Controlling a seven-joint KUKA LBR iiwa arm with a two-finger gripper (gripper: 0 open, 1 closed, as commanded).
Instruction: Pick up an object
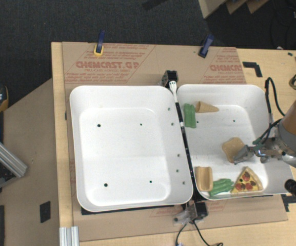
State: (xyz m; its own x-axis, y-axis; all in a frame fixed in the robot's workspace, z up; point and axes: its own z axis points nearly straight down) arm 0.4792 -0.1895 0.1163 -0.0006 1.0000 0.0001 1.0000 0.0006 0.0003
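My gripper reaches into the right bin from the right, low over its floor. Its tip sits against the right side of a brown, bread-like chunk. I cannot see whether it holds the chunk. Just below the gripper lies a pizza slice toy. Beside it are a green bean pod and a tan bread slice along the bin's front edge. At the bin's far left lie a green block and a tan cone.
The left bin adjoins the right one, with a black divider strip between them. The grey arm with cables covers the right bin's right rim. Both bins rest on a cardboard sheet held by clamps.
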